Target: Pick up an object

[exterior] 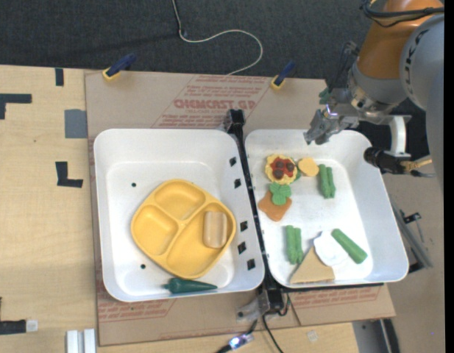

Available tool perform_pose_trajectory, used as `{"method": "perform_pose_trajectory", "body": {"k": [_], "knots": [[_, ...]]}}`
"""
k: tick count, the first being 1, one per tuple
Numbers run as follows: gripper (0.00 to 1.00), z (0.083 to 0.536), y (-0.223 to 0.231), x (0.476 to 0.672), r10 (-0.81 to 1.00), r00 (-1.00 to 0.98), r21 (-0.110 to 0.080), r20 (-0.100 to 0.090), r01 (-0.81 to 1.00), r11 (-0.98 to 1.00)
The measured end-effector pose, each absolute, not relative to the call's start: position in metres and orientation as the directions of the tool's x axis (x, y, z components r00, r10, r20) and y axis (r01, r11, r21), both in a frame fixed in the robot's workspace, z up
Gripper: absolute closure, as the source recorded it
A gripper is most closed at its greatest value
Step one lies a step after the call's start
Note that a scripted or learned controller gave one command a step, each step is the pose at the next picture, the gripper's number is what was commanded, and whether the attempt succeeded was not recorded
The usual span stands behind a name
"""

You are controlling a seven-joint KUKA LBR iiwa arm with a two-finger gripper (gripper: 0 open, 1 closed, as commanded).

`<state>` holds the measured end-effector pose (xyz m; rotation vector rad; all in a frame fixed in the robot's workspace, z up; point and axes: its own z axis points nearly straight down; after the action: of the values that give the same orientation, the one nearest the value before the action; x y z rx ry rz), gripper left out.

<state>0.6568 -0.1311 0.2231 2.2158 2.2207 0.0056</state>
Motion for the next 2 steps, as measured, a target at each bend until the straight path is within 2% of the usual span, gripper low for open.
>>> {"method": "perform_pose_trajectory", "body": {"k": [1, 2], "knots": [[1.00, 0.224, -0.131, 0.657, 1.000, -0.001, 0.000, 0.000, 1.000, 0.001], [1.00, 0.215, -0.119, 0.601, 1.000, 0.001, -0.005, 0.000, 1.000, -0.001]]}}
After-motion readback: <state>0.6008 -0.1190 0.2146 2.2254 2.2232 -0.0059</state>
